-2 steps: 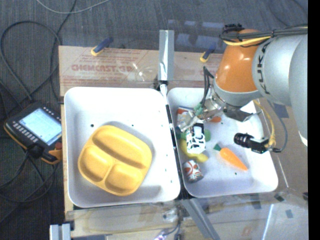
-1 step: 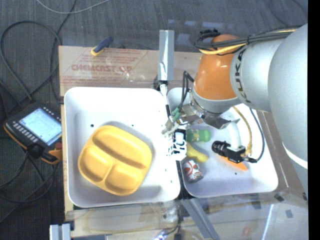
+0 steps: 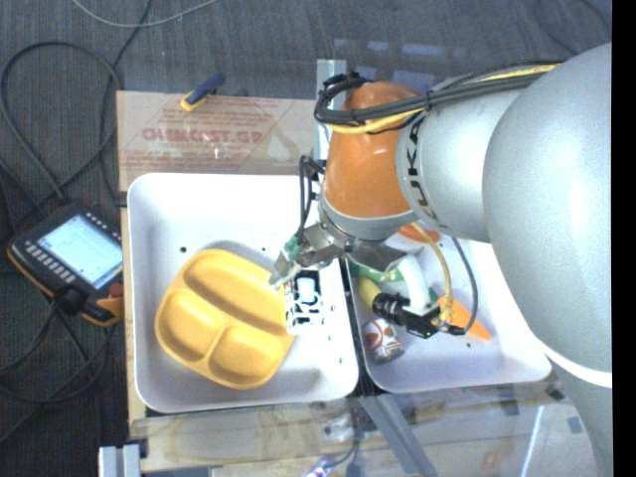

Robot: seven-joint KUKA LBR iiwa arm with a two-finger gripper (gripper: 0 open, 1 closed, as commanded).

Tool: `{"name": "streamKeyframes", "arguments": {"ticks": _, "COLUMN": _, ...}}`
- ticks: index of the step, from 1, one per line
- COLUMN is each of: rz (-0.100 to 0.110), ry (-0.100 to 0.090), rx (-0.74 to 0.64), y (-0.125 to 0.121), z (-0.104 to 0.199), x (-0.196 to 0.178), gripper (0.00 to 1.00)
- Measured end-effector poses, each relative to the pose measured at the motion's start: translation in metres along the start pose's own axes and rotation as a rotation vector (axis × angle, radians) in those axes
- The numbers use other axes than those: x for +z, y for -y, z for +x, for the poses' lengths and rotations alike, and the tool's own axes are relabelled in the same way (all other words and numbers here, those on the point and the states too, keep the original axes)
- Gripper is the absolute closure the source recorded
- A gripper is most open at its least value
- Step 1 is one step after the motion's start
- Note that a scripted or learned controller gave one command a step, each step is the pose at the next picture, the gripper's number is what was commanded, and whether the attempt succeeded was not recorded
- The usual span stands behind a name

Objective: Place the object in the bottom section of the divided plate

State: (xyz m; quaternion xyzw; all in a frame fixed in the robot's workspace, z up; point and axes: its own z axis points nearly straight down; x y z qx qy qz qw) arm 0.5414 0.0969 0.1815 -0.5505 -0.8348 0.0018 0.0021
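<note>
Yellow divided plate (image 3: 224,316) in left bin (image 3: 159,202) | tool (image 3: 298,284) at plate's right rim, jaw state cannot tell | object unclear, perhaps the black-white item at tool tip | likely light, rigid; pinch its narrow sides

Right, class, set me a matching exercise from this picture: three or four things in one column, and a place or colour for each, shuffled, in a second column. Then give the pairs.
Things:
1. divided plate
2. gripper
3. handheld controller
4. clamp

Places:
A. on the carpet, left of the bench
B. over the plate's right edge, in the left bin
C. lying on the left bin's floor, yellow
D. on the brown board beyond the left bin

Pairs: 1-C, 2-B, 3-A, 4-D
</note>
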Motion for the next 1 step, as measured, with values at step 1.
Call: {"name": "streamKeyframes", "arguments": {"ticks": 1, "rz": 0.0, "ry": 0.0, "rx": 0.001, "y": 0.0, "z": -0.0003, "x": -0.0001, "gripper": 0.0}}
